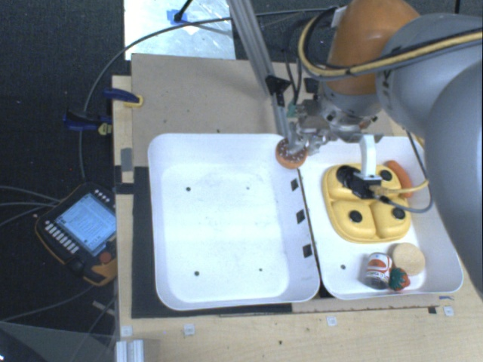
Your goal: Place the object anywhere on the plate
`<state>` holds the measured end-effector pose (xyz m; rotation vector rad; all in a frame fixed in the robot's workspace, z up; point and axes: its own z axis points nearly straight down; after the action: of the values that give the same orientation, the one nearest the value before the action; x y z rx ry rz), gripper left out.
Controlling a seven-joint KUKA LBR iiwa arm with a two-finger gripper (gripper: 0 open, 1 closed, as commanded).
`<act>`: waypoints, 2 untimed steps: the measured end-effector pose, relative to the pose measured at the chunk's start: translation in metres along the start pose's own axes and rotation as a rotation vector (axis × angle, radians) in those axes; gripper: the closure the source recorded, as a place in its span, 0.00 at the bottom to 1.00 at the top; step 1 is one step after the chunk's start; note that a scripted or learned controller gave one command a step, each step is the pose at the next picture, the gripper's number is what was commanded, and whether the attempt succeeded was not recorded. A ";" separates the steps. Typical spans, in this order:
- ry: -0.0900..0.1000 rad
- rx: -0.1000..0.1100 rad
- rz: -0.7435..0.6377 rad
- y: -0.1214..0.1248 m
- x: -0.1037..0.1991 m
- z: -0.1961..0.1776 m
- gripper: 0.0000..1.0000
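A yellow plate (364, 219) with round hollows lies in the right bin (445, 274), towards its far side. My gripper (292, 145) hangs over the far end of the rims where the two bins meet, left of the plate. A small brown ring-shaped donut (290, 155) sits at its fingertips, and the fingers look shut on it. The donut is just above the rim, apart from the plate.
In the right bin's near corner stand a small can (376, 268), a tan round biscuit (409, 256) and a red-and-green strawberry (399, 279). An orange piece (398, 173) lies by the plate's far right edge. The left bin (219, 225) is beside it. A teach pendant (79, 228) lies off the bench at left.
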<state>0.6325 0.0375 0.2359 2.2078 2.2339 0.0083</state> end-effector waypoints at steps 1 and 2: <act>0.000 0.000 0.001 0.011 0.048 -0.005 1.00; -0.001 0.003 0.001 0.008 0.104 0.009 1.00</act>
<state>0.6397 0.1418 0.2274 2.2100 2.2331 0.0038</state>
